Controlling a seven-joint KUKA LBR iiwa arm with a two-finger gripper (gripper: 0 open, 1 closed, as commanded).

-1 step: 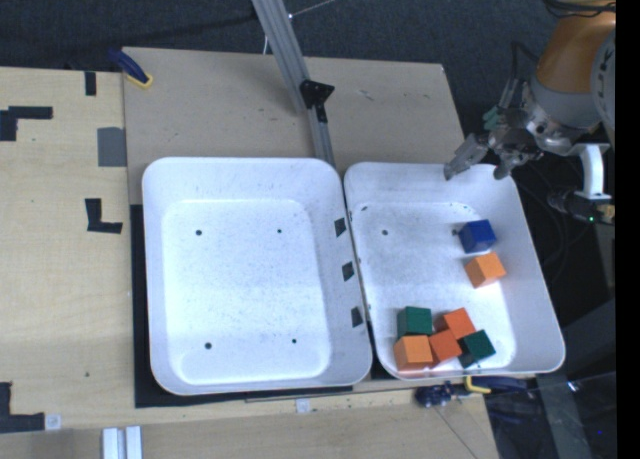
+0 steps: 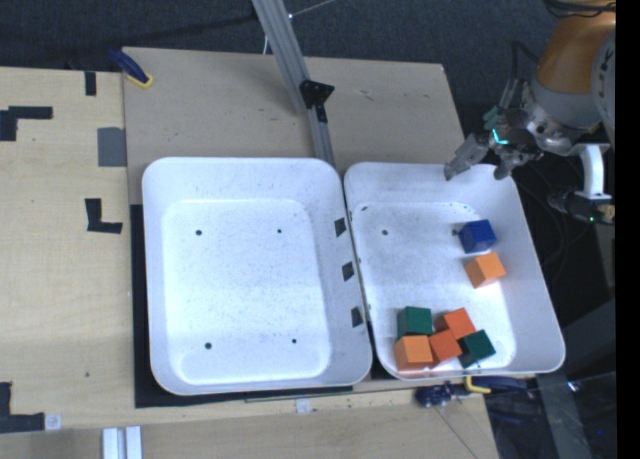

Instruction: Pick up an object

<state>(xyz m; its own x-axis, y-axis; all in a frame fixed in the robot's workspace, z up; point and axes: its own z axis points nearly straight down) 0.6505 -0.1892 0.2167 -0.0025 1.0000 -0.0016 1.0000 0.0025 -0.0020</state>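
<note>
Camera view: the arm (image 2: 575, 57) came in from the right edge, orange band up top, grey wrist angled down and toward the left, ending in the gripper (image 2: 478, 163). The gripper hung over the far right rim of the right bin (image 2: 530, 247). Two dark fingers (image 2: 460, 164) were splayed apart w/ a visible gap and nothing btwn them, so released, no grasp. A small teal light showed on the wrist just above the fingers.

Task objs all sat in the right bin, nearer the camera than the fingers. The blue cube (image 2: 477, 235) was the closest one, below the fingertips and apart from them. The orange cube (image 2: 485, 269) lay just beyond the blue one, near it; can't tell if touching. Farther off from the fingers, at the bin's near end, a cluster: a green cube (image 2: 414, 321), a second orange block (image 2: 413, 351) touching it on the near side, a red-orange block (image 2: 452, 333) beside those, and a dark green block (image 2: 477, 346) at the cluster's right.

The left bin (image 2: 150, 247) sat well to the left of the fingers, edge to edge w/ the right bin. A grey metal bar (image 2: 285, 42) ran slantwise across the bench behind both bins, left of the gripper.
</note>
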